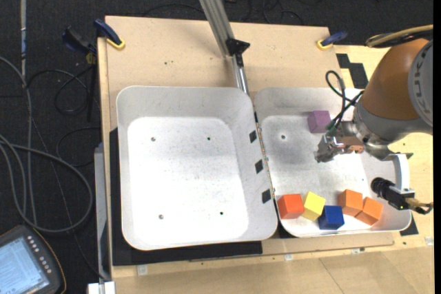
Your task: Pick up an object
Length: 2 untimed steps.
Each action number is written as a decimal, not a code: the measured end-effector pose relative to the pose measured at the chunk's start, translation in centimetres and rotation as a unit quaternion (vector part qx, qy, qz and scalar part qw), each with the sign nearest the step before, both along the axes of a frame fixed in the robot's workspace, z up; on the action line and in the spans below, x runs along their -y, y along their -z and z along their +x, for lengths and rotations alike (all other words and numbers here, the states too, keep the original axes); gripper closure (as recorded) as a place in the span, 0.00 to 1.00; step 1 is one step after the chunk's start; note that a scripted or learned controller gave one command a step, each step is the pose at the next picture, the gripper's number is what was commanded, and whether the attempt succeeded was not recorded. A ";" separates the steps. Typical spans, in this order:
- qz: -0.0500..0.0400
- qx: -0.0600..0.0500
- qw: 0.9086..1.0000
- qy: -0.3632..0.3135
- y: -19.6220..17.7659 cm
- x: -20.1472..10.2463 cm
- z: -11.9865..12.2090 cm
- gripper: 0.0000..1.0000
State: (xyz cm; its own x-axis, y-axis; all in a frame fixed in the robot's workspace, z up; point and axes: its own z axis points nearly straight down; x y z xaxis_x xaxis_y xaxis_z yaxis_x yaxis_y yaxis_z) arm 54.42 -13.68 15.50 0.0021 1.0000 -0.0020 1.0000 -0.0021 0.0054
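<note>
The right bin holds several small blocks. A purple block lies near its back, just up and left of my gripper. Along the front wall sit an orange-red block, a yellow block, a blue block and two orange blocks. My gripper hangs over the middle of the right bin, pointing down, with bare bin floor beneath it. Nothing shows between its fingers, and their state is hidden by the wrist.
The left bin lies beside the right one, with black clips on the shared wall. A slanted metal pole rises behind the bins. Cables run off the wrist at the right. A tablet sits at the lower left.
</note>
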 end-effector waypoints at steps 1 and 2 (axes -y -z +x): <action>0.000 0.001 1.000 -0.002 -5.9 1.0 0.2 1.00; 0.000 0.001 1.000 -0.003 -10.4 0.7 -0.1 1.00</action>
State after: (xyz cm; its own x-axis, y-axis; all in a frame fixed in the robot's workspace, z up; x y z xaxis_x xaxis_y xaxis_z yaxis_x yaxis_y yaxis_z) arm 54.33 -14.36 25.86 -0.0030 1.0000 -0.0024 1.0000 0.0030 0.0069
